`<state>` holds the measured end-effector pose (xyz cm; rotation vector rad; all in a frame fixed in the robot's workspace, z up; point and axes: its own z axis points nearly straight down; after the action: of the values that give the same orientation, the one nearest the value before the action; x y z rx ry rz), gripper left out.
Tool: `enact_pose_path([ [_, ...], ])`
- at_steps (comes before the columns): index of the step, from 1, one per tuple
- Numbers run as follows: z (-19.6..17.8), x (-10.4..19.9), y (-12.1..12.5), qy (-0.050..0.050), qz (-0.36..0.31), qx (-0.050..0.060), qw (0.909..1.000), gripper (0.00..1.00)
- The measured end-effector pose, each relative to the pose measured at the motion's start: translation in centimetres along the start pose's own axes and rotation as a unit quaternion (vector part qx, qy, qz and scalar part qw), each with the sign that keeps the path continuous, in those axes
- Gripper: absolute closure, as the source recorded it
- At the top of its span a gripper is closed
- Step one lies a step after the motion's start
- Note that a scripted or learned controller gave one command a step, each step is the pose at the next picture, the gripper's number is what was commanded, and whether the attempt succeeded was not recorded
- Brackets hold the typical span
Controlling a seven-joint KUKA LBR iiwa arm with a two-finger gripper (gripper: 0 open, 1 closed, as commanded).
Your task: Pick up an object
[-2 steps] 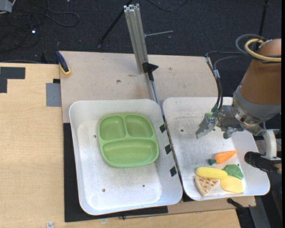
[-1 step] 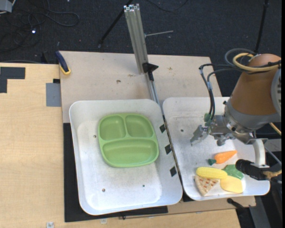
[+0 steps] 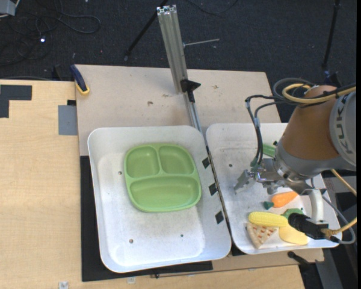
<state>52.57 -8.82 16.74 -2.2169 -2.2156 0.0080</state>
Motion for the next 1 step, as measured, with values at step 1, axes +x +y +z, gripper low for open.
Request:
enact_pose_path([
  [1,4.46,-0.29,-0.35,0.0,0.0,0.0,1.0,0.0],
])
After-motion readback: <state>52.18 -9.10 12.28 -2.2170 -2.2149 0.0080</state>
